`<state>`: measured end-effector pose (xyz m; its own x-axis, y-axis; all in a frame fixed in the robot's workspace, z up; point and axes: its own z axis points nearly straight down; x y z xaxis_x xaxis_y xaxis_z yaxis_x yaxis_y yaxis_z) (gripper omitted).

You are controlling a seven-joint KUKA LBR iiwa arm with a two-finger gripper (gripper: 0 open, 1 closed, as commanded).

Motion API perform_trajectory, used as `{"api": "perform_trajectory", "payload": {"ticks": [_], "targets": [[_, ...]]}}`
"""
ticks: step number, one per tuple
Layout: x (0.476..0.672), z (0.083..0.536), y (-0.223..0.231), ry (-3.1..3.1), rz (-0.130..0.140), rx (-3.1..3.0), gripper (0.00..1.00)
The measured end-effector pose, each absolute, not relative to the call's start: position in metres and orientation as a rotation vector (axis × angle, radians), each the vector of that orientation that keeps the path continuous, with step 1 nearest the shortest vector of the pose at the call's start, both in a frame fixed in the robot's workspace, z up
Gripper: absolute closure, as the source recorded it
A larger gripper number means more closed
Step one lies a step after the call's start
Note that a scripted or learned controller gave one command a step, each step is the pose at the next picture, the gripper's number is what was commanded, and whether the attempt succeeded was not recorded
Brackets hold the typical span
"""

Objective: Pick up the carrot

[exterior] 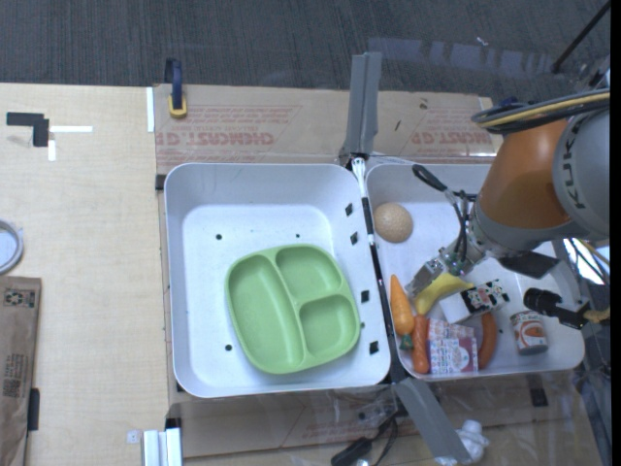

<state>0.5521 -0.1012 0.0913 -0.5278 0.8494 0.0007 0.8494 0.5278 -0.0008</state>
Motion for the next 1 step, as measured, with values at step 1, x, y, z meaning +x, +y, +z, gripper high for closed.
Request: {"api": "perform_trajectory", "payload": {"ticks": [1], "targets": [[0.5562, 0.0917, -0.1173, -2.529, 0.000, -1.865, 0.00]]}}
